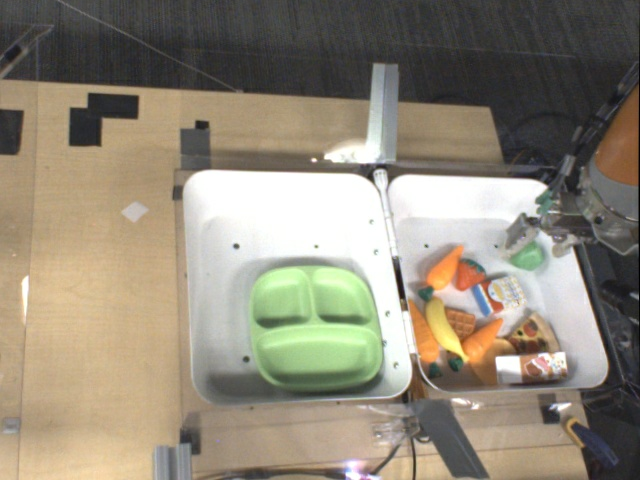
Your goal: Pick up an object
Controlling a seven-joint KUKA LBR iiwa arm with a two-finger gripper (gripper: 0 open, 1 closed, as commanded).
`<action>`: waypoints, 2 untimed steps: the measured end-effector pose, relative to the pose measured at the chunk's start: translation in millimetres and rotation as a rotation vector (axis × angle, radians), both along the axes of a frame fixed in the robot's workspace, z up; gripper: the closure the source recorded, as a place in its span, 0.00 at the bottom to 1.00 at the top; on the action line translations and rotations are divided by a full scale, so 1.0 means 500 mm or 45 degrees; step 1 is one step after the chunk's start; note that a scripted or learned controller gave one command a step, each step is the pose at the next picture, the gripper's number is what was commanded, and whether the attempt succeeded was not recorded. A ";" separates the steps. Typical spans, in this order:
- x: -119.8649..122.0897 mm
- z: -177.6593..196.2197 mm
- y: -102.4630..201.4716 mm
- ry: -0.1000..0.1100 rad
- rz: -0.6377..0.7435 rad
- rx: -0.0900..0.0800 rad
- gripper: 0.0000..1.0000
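My gripper [540, 240] hangs over the back right part of the right bin [450, 203], fingers spread open with nothing between them. Just below and in front of it lies a small green toy [528, 258] on the bin floor. A pile of toy food fills the front of that bin: an orange carrot [444, 265], a red strawberry [470, 274], a white carton [505, 293], a yellow banana [443, 328], a waffle [461, 322] and a white and red box [530, 367].
The left bin [215, 268] holds a green divided plate [315, 326]. A metal post [384, 108] stands behind the wall where the two bins meet. The arm's orange band [618, 148] is at the right edge.
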State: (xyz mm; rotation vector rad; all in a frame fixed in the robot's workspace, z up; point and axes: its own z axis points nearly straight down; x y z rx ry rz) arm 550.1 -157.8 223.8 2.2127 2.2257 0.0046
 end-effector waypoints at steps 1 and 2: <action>0.124 -0.132 -0.033 0.001 -0.141 0.001 0.00; 0.142 -0.258 0.118 -0.001 -0.108 0.001 0.00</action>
